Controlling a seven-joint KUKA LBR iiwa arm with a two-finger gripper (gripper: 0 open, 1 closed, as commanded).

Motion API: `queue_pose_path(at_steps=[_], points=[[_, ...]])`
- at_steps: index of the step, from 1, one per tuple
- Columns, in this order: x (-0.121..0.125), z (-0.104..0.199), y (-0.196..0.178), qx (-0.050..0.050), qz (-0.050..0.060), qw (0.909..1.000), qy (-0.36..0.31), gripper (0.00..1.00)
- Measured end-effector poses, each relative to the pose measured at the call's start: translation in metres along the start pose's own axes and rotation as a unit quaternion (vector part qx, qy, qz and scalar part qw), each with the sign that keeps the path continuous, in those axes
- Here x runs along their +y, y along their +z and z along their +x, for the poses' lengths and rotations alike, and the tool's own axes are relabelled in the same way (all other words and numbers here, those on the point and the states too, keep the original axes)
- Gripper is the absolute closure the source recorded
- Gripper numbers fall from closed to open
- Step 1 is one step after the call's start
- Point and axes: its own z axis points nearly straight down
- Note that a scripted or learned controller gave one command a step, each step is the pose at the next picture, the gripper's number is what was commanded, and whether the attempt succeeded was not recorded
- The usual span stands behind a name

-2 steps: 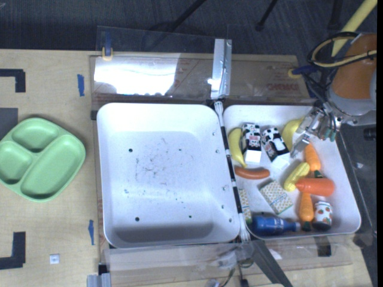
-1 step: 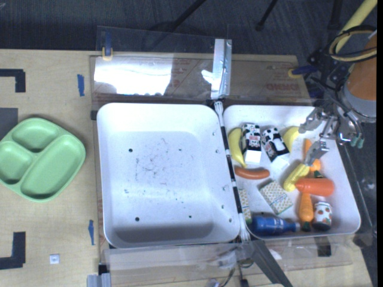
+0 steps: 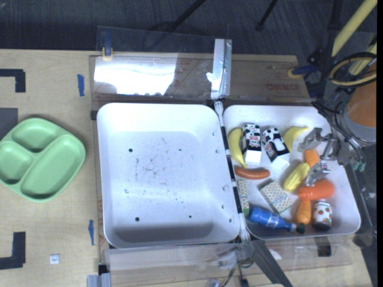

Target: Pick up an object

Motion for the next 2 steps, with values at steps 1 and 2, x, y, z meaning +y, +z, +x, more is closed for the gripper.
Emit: queue_pose_path(at_steps=[1,2], points=[[-0.008,0.009,0.036,0.007,0.0,0.9997,0.024,0.0],[-0.005,-0.025,-0.025,0.006,0.003,0.9596,0.281,0.0]])
